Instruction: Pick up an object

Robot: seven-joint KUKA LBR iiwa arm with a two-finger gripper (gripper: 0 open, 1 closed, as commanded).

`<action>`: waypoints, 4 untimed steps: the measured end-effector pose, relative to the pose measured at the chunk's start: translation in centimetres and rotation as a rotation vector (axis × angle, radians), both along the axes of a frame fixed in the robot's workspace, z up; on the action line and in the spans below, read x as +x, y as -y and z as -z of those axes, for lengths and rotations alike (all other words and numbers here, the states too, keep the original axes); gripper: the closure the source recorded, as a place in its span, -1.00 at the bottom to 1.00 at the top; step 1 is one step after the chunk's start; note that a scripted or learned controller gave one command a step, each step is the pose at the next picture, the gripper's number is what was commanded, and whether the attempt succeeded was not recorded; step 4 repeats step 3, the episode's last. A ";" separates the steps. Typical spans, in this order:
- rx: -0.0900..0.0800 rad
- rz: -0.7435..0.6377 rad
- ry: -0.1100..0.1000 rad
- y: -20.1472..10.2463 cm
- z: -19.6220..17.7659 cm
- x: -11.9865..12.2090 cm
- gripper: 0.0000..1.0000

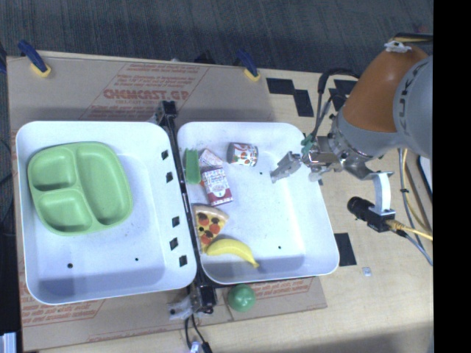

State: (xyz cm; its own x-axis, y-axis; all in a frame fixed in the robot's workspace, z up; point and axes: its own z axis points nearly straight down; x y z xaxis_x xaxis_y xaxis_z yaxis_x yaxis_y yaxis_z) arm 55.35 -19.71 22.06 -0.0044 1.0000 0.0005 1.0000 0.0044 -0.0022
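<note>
Over the right bin's (313, 219) far right side, the gripper (283, 168) is hovering, fingers seemingly spread, gripping nothing. Just to its left a small can (242, 154) is lying; farther left and nearer, a banana (231, 249). Approach phase, I'd say: next, dropping onto one.

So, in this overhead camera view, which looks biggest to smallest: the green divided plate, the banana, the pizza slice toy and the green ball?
1. green divided plate, by far the largest
2. banana
3. pizza slice toy, only slightly smaller than the banana
4. green ball, smallest
</note>
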 end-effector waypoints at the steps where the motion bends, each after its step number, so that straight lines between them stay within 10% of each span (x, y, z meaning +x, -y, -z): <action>1: 0.000 0.000 0.000 0.0 0.0 0.0 -1.00; 4: 0.000 0.000 0.000 0.0 0.0 0.0 -1.00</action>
